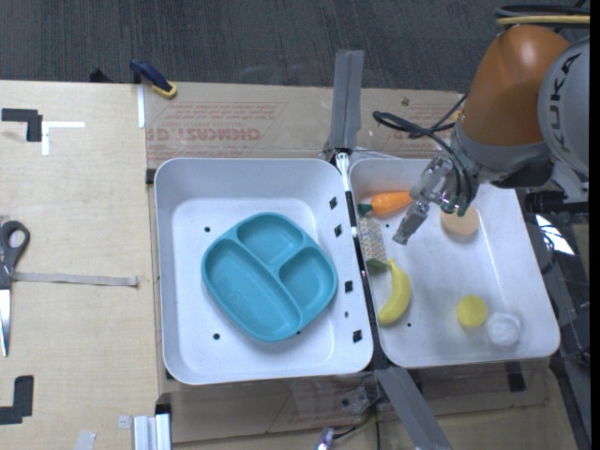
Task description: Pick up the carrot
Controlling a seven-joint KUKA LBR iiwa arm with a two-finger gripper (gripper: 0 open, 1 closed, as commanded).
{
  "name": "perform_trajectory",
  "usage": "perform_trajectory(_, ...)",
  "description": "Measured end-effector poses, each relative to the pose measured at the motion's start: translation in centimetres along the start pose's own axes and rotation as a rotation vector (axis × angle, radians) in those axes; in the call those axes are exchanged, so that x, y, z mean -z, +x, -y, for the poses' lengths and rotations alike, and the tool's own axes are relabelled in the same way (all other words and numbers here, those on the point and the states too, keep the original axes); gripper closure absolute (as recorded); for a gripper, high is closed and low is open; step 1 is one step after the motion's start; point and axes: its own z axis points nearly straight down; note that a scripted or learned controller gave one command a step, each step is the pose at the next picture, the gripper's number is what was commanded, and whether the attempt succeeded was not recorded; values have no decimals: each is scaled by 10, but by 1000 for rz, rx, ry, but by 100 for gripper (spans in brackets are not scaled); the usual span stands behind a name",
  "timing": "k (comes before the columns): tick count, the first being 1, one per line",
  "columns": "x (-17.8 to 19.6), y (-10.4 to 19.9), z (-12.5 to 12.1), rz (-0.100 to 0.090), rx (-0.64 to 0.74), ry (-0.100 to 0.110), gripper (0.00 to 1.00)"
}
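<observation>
Two bins (169,279); one blue plate (270,276), one banana (397,293), one carrot (390,202). My gripper (422,212) hovered beside carrot, jaws spread, holding nothing.

I read the two bins (178,279) as smooth white plastic with a slight sheen; the divided blue plate (270,276) looks matt plastic. The bench (75,232) is pale wood — matt. The carrot (391,202) seems smooth, faintly glossy. The arm's orange shell (511,82) shines — glossy, hard-looking.
</observation>
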Motion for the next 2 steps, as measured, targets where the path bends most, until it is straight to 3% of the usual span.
perform_trajectory(1,0,-26,-32,0,-28,0,0)
perform_trajectory(2,-99,-65,17,1,-126,0,0)
